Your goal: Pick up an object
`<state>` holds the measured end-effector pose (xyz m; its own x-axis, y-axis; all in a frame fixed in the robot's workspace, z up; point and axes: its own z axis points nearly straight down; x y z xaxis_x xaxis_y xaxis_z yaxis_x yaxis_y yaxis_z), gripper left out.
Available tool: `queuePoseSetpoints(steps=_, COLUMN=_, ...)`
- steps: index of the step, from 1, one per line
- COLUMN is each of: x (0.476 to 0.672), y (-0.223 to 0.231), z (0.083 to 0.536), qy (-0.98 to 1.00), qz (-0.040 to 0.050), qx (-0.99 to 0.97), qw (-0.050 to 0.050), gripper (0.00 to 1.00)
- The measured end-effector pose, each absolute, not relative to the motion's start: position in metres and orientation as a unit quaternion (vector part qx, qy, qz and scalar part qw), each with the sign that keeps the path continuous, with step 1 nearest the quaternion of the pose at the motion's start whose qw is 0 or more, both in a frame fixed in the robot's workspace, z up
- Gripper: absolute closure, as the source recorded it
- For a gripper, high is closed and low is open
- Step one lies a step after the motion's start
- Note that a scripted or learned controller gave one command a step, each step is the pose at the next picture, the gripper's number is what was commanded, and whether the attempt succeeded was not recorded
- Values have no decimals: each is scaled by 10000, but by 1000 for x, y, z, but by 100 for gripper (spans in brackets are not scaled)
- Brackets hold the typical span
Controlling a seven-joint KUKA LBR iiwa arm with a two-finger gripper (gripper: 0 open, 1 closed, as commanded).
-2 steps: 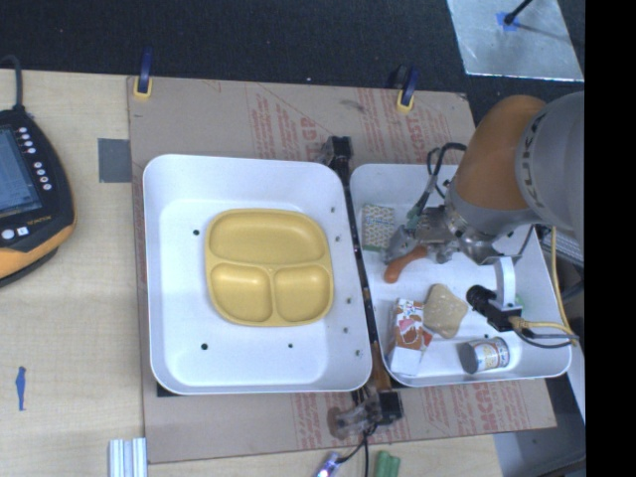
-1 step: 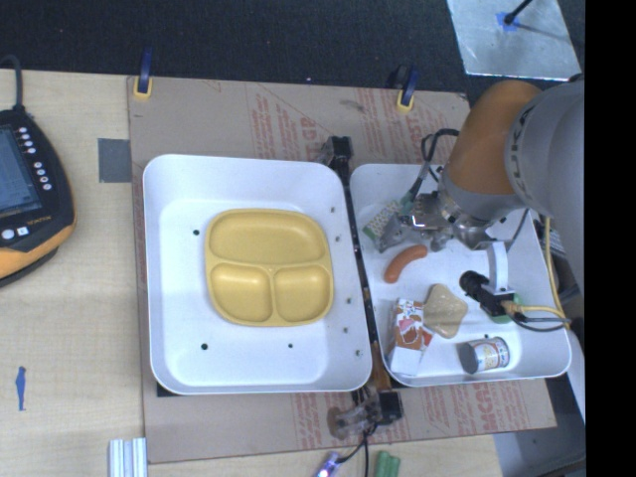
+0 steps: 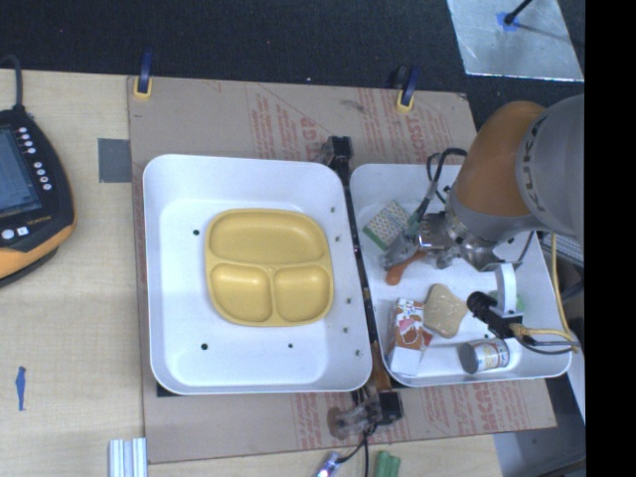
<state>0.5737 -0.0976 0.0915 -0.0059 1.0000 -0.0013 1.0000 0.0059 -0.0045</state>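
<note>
The gripper [image 3: 425, 238] hung low in the right bin [image 3: 553, 284], near the middle of its far half; whether it was apart or together could not be told, since the wrist and grey arm [image 3: 517, 172] covered it from above. Nothing could be seen gripped. An orange-brown piece [image 3: 401, 262] lay just beside it toward the bin's left edge, partly hidden under the gripper, its shape hard to make out. A green-and-white patterned packet [image 3: 385, 225] sat near the far left corner, its print too small to read. A tan lump [image 3: 444, 308] lay in the middle of the bin, touching a red-and-white carton [image 3: 408, 328] by the left edge; the carton's lettering was blurred. A small can [image 3: 487, 356] lay on its side along the near edge, its label unreadable.

In the left bin [image 3: 169, 266] a yellow divided plate [image 3: 268, 264] sat at the centre. Both bins stood on a cardboard sheet [image 3: 248, 117] with faint red writing that could not be read, held by two blue clamps [image 3: 144, 76]. A teach pendant [image 3: 25, 202] lay at the desk's left edge, cut off
</note>
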Motion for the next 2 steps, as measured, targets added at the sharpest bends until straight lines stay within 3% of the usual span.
queuePoseSetpoints(steps=1, x=632, y=-80, z=193, qy=-7082, qz=2, qx=-7060, qw=0, gripper=0)
queuePoseSetpoints(steps=2, x=607, y=-92, z=97, qy=-7087, qz=24, qx=-7055, qw=16, gripper=0)
